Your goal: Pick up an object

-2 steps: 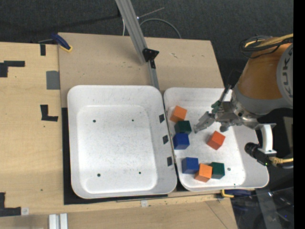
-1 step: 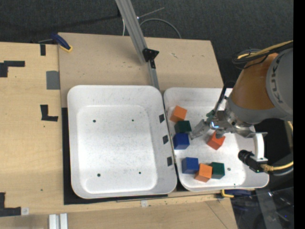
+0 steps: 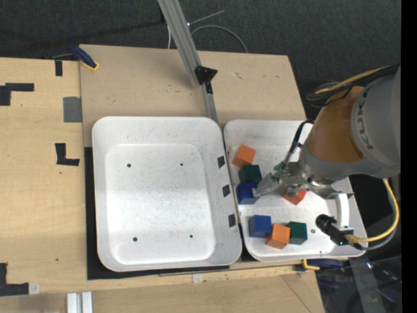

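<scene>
Where end effector dips, red block half-hidden.

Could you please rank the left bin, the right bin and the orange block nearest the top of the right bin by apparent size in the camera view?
1. Left bin
2. Right bin, partly hidden by the arm
3. Orange block, smallest by far

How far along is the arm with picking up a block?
Reaching looks done: the gripper is low in the right bin, beside the green block and blue block. No block visibly sits between its fingers. Grasping and lifting remain.
</scene>
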Robot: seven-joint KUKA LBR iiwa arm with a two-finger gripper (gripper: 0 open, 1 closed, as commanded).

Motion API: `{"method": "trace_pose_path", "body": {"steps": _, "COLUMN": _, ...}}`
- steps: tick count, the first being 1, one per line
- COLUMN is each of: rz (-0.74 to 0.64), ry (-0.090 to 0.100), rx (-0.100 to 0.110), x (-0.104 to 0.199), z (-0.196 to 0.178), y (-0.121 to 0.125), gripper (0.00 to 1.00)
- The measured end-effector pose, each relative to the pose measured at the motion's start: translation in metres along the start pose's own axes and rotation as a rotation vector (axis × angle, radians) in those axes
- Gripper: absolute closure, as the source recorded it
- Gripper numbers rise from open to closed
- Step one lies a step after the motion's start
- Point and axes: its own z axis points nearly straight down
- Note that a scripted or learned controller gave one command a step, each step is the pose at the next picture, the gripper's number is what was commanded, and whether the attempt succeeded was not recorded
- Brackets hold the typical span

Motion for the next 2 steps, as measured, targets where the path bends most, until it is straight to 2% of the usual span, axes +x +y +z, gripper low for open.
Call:
{"method": "trace_pose_path", "body": {"steps": 1, "rz": -0.002, "ry": 0.001, "rx": 0.001, "x": 0.001, "z": -0.011, "y": 0.0, "gripper": 1.0}}
{"method": "trace_pose_path", "body": {"steps": 2, "rz": -0.002, "ry": 0.0, "rx": -0.005, "x": -0.001, "z": -0.062, "y": -0.009, "gripper": 1.0}}
